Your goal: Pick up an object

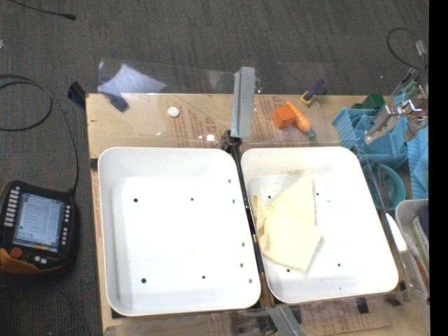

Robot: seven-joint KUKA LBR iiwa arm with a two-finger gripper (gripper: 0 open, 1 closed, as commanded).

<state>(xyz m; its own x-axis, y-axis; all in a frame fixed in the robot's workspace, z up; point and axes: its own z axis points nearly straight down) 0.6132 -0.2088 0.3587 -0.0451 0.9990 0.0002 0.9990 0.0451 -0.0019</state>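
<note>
Two white bins sit side by side, the left bin point(112, 187) and the right bin point(364, 187). One pale yellow cloth point(290, 224) lies in the right one. Behind them are one orange tool point(290, 116) and one white cap point(173, 111).

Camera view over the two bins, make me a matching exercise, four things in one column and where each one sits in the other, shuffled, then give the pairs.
Things:
1. pale yellow cloth
2. orange-handled tool
3. handheld control pad
4. small white disc

Places:
A. on the floor left of the bench
B. in the right bin
C. on the board behind the left bin
D. on the board behind the right bin

Pairs: 1-B, 2-D, 3-A, 4-C
</note>
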